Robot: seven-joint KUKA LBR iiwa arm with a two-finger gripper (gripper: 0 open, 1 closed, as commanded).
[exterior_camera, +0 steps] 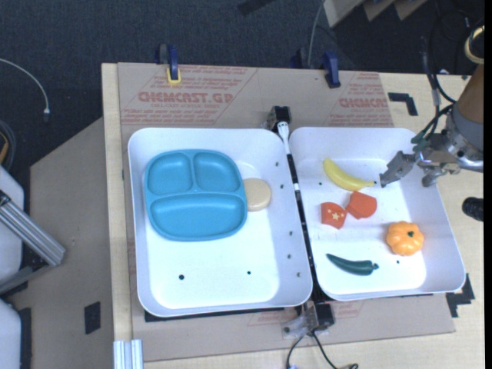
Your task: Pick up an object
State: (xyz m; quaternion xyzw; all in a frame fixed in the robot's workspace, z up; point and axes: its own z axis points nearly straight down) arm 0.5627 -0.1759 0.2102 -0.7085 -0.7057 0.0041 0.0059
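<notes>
Two shallow white plastic bins [215, 294] sit on a tan cardboard-covered table [254, 91] printed with red lettering. Colours within: a sky-blue divided plate [196, 194], pale beige round cookie [257, 194], yellow banana [344, 177], red pepper pieces [350, 209], orange pumpkin [404, 238], dark green chilli [351, 264].

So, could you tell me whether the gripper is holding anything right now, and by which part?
Nothing is held: the gripper hovers over the right bin, beside the banana, with nothing between its fingers.
</notes>
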